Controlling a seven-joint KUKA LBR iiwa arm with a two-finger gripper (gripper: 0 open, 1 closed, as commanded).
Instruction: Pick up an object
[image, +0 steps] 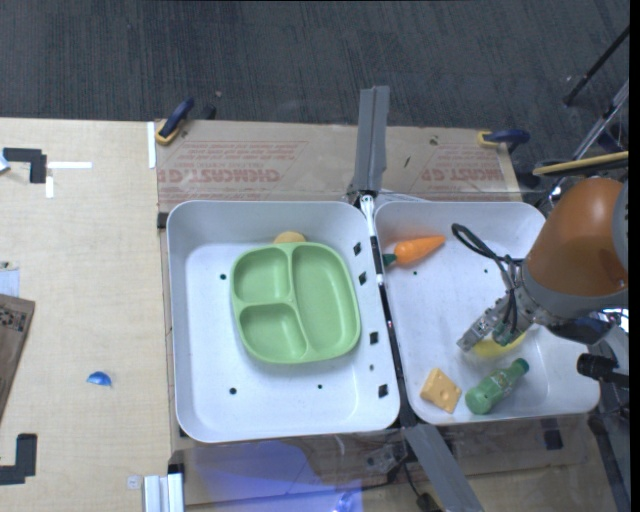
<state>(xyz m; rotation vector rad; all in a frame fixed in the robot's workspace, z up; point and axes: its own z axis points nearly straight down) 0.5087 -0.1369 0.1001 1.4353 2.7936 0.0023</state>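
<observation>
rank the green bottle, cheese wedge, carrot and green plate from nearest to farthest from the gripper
From the gripper:
1. green bottle, just below it in the right bin
2. cheese wedge, lower left
3. carrot, near the bin's top left
4. green plate, in the left bin

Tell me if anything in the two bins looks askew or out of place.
The green divided plate sits rotated in the left bin, and a small yellow object peeks from behind its far edge, mostly hidden. In the right bin, the green bottle lies on its side.
</observation>
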